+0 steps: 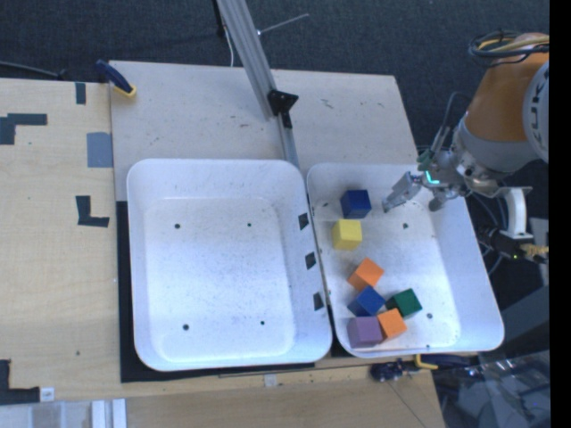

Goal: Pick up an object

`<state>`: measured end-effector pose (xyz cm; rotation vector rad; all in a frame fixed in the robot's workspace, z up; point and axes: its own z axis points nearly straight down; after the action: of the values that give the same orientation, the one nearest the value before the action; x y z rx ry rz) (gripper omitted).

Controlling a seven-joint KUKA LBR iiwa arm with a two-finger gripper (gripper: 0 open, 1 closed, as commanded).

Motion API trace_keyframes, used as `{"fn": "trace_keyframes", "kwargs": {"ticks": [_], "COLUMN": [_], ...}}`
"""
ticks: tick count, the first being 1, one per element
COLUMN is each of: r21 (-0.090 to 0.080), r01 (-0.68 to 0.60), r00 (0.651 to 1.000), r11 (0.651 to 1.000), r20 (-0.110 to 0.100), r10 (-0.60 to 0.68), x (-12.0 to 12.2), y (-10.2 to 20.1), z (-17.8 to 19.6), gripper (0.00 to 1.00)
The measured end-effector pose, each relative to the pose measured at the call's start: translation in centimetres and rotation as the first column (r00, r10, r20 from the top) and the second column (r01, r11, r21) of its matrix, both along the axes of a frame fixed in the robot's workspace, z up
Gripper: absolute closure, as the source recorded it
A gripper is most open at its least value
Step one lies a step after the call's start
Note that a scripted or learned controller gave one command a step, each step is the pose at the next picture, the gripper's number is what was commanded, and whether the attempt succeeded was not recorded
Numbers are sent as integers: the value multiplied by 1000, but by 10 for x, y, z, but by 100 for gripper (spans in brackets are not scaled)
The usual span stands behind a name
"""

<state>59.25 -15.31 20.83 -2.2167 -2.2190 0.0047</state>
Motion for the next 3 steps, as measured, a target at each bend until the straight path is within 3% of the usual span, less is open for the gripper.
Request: {"fn": "trace_keyframes", "kwargs": {"ticks": [1, 3], "r21": [-1, -2], "r01": [-1, -1], "r00": [1000, 1000], "r11": [1000, 1000], "r20": [4, 3], "r10": [1, 1], "x": [1, 8], "y": [0, -4], "z": [3, -87], "gripper": [0, 0]}}
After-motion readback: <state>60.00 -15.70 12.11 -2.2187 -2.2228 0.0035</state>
